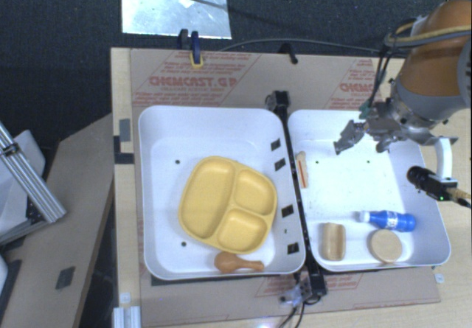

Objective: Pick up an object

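Bottle (389, 220) beside round block (386, 245), bread-shaped block (332, 241).

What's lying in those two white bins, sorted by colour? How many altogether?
Yellow: 1, the divided tray
Orange-brown: 2, the spoon-like piece and the thin stick
Tan: 2, the bread-like block and the round disc
Blue: 1, the bottle
Total: 6

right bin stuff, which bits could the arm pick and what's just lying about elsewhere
Could be picked, in the right bin:
- blue bottle
- tan block
- round tan disc
- thin orange stick
The gripper is above them.

Lying about, in the left bin:
- yellow divided plate
- toy drumstick
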`<action>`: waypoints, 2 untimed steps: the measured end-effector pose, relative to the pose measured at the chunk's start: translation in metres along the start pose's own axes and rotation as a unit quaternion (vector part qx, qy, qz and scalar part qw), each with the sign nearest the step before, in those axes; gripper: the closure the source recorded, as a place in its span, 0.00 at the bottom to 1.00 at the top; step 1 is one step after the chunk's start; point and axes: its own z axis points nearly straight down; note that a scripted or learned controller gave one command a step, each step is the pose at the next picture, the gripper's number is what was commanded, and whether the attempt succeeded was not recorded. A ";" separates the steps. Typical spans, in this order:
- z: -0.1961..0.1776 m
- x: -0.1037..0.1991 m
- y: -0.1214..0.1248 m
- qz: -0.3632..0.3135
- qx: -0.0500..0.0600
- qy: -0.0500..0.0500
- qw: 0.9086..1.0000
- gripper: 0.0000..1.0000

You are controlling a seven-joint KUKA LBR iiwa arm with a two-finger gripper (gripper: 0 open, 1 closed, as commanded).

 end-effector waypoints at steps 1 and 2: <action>-0.007 0.000 0.002 -0.001 -0.006 -0.001 1.000 0.00; 0.052 -0.001 -0.006 0.000 -0.004 0.000 1.000 0.00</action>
